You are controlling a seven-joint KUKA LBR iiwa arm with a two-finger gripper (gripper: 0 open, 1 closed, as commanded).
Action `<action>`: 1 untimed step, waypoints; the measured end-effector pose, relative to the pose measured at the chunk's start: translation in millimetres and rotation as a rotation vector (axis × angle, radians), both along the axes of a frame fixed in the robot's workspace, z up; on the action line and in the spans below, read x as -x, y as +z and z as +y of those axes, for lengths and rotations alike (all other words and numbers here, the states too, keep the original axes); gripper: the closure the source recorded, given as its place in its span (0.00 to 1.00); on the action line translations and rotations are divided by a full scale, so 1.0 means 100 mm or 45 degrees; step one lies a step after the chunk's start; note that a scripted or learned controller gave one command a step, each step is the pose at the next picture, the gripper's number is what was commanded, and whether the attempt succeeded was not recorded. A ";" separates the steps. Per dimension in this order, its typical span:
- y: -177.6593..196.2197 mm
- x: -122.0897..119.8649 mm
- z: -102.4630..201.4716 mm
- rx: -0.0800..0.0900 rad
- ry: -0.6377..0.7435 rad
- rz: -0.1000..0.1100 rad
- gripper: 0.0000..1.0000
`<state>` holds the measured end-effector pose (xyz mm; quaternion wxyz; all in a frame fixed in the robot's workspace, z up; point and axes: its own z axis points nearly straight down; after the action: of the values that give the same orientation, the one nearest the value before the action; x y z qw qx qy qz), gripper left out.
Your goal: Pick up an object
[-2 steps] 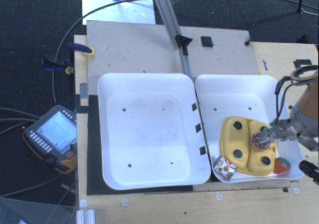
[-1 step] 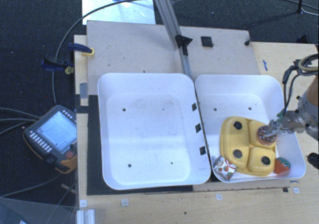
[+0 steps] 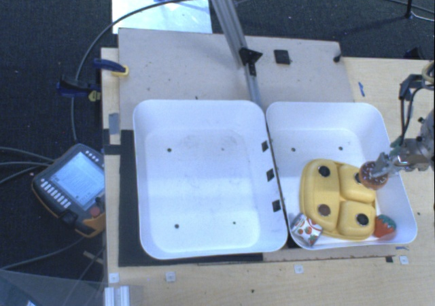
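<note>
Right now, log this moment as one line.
claw: over right bin | above yellow tray | strawberry, patterned cup: in bin

Left bin [image 3: 204,111]: floor bare, open to entry from above. Right bin [image 3: 319,117]: bare floor toward 12 o'clock; a yellow tray [image 3: 333,192] fills the 6 o'clock half, with a patterned cup [image 3: 306,230] at 7 o'clock and a red toy [image 3: 385,226] at 5 o'clock against the wall. A slanted pole [image 3: 228,15] crosses the bench at 12 o'clock.
</note>
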<state>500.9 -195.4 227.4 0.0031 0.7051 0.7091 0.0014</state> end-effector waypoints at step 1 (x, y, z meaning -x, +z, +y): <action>-0.05 -0.01 0.00 -0.001 -0.001 0.005 1.00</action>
<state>501.8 -195.5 221.9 0.0013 0.7053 0.7089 0.0004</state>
